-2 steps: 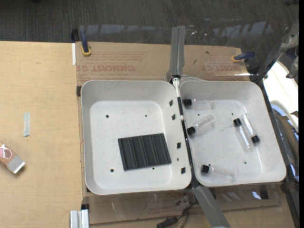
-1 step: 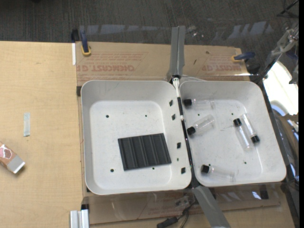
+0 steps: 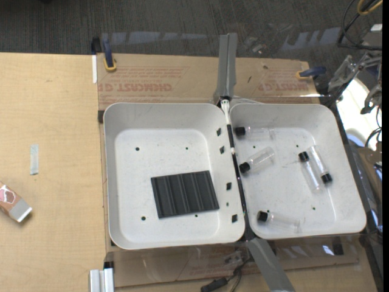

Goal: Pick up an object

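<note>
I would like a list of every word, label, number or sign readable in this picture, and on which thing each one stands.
"CHEMCAST GP": red print on the brown cardboard sheet behind the two white bins; it stands upside down and is faint, so the reading is uncertain.
Smaller red print under it on the same sheet: too blurred to read.
Small packet at the left edge of the bench: red marking, too small to read.
Clear vials and black ribbed pad: no text visible.
</note>
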Motion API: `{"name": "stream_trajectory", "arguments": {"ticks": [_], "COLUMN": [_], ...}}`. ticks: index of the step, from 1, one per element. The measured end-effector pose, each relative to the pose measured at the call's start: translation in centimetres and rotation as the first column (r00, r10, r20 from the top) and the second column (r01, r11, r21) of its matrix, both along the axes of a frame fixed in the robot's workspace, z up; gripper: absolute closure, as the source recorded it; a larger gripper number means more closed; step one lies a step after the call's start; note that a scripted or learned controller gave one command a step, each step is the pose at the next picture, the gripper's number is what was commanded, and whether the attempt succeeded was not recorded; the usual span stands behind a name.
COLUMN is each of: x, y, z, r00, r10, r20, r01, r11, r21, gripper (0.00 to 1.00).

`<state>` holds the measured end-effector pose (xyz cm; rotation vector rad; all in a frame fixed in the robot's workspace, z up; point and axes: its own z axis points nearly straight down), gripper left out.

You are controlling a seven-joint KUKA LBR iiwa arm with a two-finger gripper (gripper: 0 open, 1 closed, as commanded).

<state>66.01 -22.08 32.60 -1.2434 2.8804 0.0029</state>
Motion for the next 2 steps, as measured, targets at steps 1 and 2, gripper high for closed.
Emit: {"name": "stream_trajectory", "arguments": {"ticks": [1,2], "x": [-1.83,-1.80], "y": [-0.05,-0.04], "z": [10.51,11.47], "r00": [0.973,0.814], "r10": [0.231,0.581], "r20": [0.002,0.002], "r01": [-0.231,-0.581], "r11": [0.973,0.814], "r21": [-0.001,-0.001], "gripper": [0.00,0.00]}}
